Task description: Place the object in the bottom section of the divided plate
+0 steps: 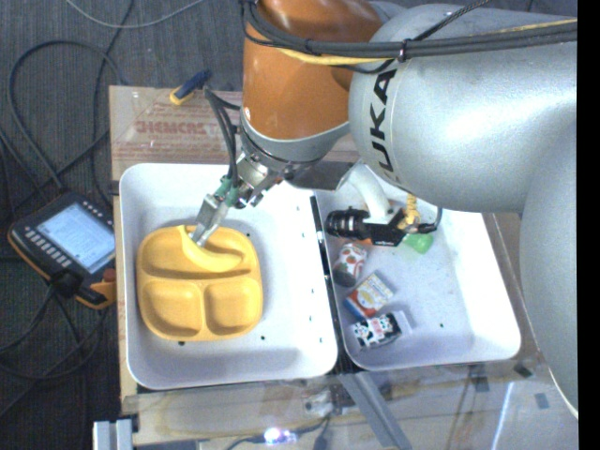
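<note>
Pendant [66,237]: lies off the table's left edge, well apart from the work.
Left bin [281,345]: holds the plate toward its left wall; bare floor remains along its right side and near edge.
Plate [199,289]: yellow, divided, one long section at the far side and two smaller ones nearer the camera.
Hand [204,223]: slanted down over the plate's far rim, tip at the long section; whether it is apart or together cannot be told, and no object shows in it.
Judgement: the tip sits over the far section, so the near sections seem the target.
Right bin [487,336]: small packets [373,293] and a green piece [420,242] lie in its left half; the task's thing is probably among them.
</note>
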{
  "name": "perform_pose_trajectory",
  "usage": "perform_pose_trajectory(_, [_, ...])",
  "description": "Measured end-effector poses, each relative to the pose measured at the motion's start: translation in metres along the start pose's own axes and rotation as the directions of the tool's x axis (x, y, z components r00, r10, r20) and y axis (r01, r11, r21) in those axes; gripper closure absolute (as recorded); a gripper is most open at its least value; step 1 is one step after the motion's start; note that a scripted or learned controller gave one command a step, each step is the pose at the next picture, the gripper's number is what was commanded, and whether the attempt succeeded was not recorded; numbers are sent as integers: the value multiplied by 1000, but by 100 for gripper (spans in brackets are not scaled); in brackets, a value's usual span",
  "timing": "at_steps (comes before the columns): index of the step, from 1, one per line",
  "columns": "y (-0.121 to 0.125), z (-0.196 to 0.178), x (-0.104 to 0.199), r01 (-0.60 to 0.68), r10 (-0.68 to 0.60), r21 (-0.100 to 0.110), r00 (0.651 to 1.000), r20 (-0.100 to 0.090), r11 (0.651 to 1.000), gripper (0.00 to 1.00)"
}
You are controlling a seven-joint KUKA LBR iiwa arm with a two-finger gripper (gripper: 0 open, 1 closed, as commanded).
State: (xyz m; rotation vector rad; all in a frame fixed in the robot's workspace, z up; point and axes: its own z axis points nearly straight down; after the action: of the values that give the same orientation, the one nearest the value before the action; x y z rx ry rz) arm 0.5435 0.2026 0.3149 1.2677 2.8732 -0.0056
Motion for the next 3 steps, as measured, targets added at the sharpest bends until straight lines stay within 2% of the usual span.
perform_pose_trajectory(1, [1,-8,0,-3,3,3,1000,1,1000,100])
perform_pose_trajectory(2, [18,0,20,-73,73,1,997,-4,997,100])
perform_pose_trajectory(3, [-17,35,4,-202,202,3,979,-5,979,100])
